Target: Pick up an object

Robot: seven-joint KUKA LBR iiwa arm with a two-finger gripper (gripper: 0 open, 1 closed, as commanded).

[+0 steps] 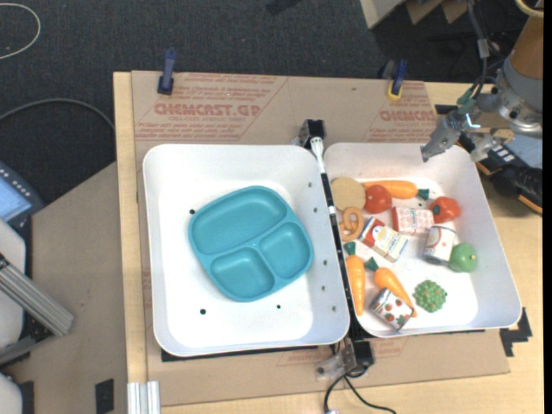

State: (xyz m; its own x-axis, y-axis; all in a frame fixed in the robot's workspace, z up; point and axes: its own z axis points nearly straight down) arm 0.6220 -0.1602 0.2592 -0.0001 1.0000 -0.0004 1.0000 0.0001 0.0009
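From my remote seat I read "CHEMCAST GP" printed in red on the brown board (pixel 259 102) under both bins, while my pincer (pixel 444 141), jaws apart and holding nothing, hovers just beyond the right bin (pixel 492 231), with the toy carrot (pixel 398 189) just inward.

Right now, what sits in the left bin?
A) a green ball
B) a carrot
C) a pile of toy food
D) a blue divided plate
D: the blue plate, with three compartments, lies in the left bin, while the toy food, such as a carrot, is in the right bin.
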